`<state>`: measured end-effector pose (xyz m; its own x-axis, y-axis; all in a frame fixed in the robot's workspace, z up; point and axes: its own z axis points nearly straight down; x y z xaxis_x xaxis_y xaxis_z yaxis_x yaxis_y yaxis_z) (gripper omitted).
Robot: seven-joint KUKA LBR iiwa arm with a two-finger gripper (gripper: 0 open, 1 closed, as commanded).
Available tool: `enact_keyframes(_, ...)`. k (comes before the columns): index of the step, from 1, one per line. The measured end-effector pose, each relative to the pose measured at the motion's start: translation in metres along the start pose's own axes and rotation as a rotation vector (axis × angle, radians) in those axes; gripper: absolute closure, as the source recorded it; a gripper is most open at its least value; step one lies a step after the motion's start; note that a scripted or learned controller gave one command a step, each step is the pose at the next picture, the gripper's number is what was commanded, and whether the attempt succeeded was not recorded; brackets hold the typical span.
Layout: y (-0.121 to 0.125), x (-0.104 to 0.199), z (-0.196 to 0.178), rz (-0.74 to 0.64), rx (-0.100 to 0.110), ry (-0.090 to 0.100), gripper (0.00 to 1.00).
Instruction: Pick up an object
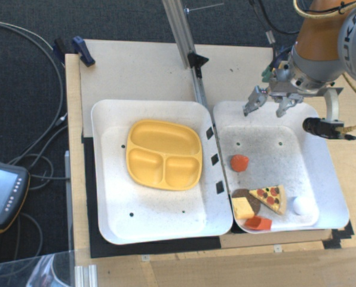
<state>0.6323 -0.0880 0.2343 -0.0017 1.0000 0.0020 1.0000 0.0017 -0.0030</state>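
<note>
Yellow tray (pixel 163 154) in left bin (pixel 106 220); toy food in right bin (pixel 327 178); gripper (pixel 269 103) open, empty.

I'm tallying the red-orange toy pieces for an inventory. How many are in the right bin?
2. One red-orange piece lies alone near the right bin's middle; the other sits at its near edge, below the yellow block and pizza slice. More could be hidden beneath that cluster.

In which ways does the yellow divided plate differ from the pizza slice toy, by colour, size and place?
The yellow divided plastic plate is one plain colour; the triangular pizza slice toy is yellow with red spots and a brown crust. The plate is far larger. The plate lies alone in the left white bin; the slice lies in the right white bin, among other small toys. Both lie flat.
</note>
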Motion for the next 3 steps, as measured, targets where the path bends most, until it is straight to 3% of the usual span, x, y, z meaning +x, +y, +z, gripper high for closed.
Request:
enact_keyframes(1, 0.000, 0.000, 0.000, 0.000, 0.000, 0.000, 0.00)
enact_keyframes(3, -0.012, 0.010, 0.104, 0.001, 0.006, 0.000, 0.00)
